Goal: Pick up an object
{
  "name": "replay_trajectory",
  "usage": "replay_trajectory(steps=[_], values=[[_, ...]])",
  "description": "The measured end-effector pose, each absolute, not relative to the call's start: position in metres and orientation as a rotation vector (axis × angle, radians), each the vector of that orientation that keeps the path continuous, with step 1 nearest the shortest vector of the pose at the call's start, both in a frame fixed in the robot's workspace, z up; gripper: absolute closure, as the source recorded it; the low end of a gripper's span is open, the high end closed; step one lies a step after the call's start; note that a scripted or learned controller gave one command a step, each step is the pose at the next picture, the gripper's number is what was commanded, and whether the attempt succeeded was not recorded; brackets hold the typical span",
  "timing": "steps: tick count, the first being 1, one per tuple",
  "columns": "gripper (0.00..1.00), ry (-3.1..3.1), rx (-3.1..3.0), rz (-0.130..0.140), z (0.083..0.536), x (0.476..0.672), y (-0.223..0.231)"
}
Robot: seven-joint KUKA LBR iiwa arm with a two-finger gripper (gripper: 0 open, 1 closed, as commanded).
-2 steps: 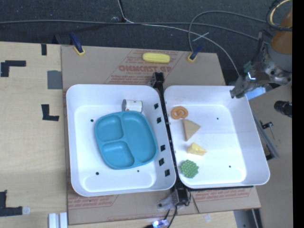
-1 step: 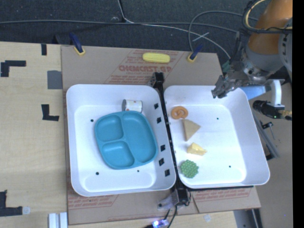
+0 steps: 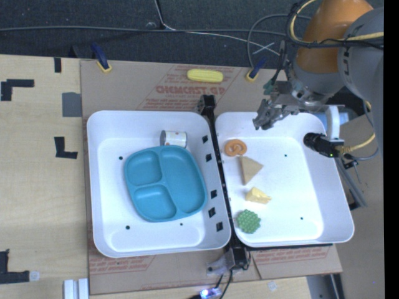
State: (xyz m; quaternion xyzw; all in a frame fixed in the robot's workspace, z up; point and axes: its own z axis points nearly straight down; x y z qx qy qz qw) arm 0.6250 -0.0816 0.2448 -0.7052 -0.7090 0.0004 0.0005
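The gripper (image 3: pixel 265 118) is seen above the far rim of the right bin (image 3: pixel 312 226), at about 12 o'clock of that bin, with nothing held; whether its fingers are wide or narrow cannot be told.

4 candidate objects lie in the right bin's left half: an orange ring (image 3: pixel 235 147) nearest the gripper, a tan wedge (image 3: pixel 250 169) at its 5 o'clock, a yellow piece (image 3: pixel 257 196) below, and a green ball (image 3: pixel 249 220) at 6 o'clock.

For a clean pick, 1 object should be chosen, probably the ring, and approached vertically, centred, clear of the bin wall.

The arm reaches in from 3 o'clock, wrist pointed down-left.
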Motion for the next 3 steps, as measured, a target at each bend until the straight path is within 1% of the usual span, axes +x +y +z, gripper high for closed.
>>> replay_trajectory(steps=[2, 3], values=[[1.00, -2.225, -2.216, 0.003, 0.220, 0.625, 0.031], [1.00, -2.225, -2.216, 0.001, 0.220, 0.633, 0.075]])
